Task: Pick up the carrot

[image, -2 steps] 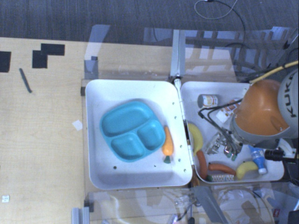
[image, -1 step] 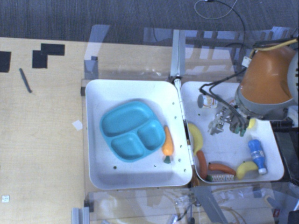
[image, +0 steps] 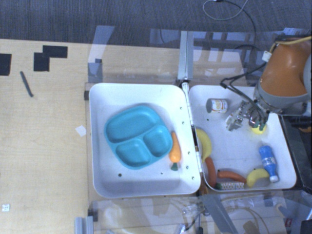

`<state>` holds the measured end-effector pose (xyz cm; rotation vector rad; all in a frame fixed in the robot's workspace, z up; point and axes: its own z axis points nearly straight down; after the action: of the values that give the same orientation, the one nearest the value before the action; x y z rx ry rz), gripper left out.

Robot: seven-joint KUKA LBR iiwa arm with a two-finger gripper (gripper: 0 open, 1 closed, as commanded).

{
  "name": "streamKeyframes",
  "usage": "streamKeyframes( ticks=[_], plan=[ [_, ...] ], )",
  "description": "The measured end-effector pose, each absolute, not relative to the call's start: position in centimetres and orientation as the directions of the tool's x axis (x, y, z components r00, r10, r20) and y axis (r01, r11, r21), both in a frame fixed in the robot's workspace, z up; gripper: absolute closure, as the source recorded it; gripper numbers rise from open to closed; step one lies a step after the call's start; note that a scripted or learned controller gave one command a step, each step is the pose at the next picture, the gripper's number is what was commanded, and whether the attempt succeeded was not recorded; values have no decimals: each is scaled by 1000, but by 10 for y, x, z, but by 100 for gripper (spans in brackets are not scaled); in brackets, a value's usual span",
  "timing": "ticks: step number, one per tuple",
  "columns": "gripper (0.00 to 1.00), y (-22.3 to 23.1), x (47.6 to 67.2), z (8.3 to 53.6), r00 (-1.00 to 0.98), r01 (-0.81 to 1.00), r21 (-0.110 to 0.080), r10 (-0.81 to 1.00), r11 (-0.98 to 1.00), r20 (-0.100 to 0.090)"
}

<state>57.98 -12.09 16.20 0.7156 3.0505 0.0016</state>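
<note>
The carrot [image: 174, 149], orange with a small green stem end, lies in the left bin [image: 102, 179]. It rests against the right edge of the blue divided plate [image: 139, 136], close to the wall between the bins. My gripper [image: 242, 118] hangs over the upper middle of the right bin [image: 287, 179], well to the right of the carrot and apart from it. A small yellow-green object [image: 258, 127] sits just beside the gripper's right side. Nothing is seen held.
The right bin holds a small can [image: 217, 105], a yellow banana [image: 204, 143] by its left wall, a red sausage [image: 211, 170], an orange-red piece [image: 232, 176], a second yellow piece [image: 255, 177] and a blue bottle [image: 268, 162].
</note>
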Motion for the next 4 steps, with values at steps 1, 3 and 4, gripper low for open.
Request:
streamKeyframes(
  ticks=[1, 3, 4],
  plan=[
    [100, -100, 567, 91, -686, 727, 7, 727, 686, -8],
    [100, -127, 503, 149, -605, 796, 3, 796, 605, -3],
    [100, -90, 495, 91, -505, 863, 11, 863, 505, -10]
  ],
)
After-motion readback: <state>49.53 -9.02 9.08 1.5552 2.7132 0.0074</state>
